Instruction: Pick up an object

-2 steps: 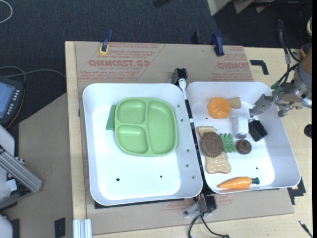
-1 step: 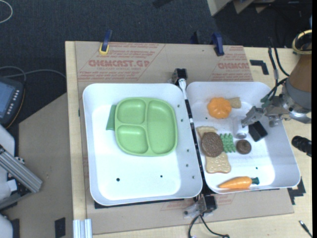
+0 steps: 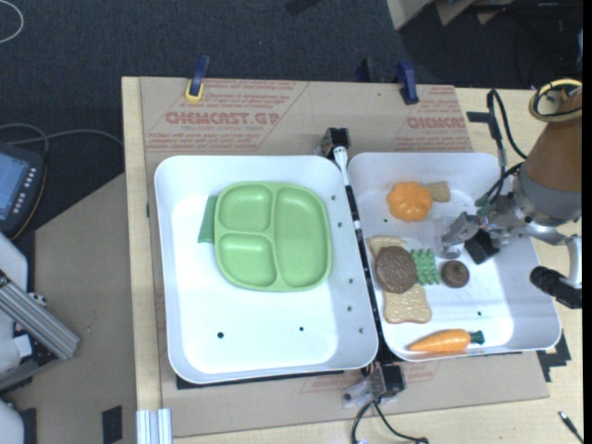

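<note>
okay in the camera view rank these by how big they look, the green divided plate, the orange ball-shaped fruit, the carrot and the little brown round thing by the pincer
1. Green divided plate, by far the largest.
2. Carrot and orange fruit: too close to rank; the carrot is longer, the fruit is rounder and fuller.
3. Small brown round piece, the smallest.

Red print reading "CHEMCAST G P" runs along the cardboard sheet [image 3: 277,109] behind the left bin [image 3: 176,248]. A second red imprint of the same kind, behind the right bin [image 3: 518,313], is partly covered and unreadable.
</note>
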Robot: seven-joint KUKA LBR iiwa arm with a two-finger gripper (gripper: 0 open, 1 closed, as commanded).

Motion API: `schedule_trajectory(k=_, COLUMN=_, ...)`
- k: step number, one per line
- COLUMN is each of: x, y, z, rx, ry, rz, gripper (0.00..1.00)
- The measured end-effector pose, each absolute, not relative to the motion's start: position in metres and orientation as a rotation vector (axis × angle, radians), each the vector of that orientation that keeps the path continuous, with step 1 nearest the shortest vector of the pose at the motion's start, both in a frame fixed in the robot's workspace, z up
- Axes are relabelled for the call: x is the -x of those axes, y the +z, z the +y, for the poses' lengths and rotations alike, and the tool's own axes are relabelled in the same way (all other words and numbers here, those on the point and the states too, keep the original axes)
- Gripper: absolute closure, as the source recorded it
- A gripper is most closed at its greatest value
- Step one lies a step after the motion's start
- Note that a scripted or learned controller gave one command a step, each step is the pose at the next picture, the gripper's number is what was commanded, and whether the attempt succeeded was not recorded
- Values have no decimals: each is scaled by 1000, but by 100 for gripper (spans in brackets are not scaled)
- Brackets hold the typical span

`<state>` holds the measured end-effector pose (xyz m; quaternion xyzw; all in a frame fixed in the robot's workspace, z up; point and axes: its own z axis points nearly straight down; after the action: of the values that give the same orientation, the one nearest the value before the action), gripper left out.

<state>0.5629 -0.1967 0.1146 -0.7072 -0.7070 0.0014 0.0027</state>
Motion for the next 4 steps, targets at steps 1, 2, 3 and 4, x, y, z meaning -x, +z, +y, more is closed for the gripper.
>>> schedule_trajectory(k=1, x=-567, y=94, z=-203, rx=2239, ry=0, rz=-2232, gripper=0)
schedule_trajectory(k=2, x=-573, y=110, z=-199, rx=2239, ry=-22, rz=-2245, gripper=100)
schedule_trajectory(k=3, x=-585, y=164, z=-196, rx=2225, ry=-5, rz=-2228, gripper=100)
schedule_trajectory(k=4, x=-586, y=208, z=-199, rx=2226, ry=-5, rz=-2228, gripper=100)
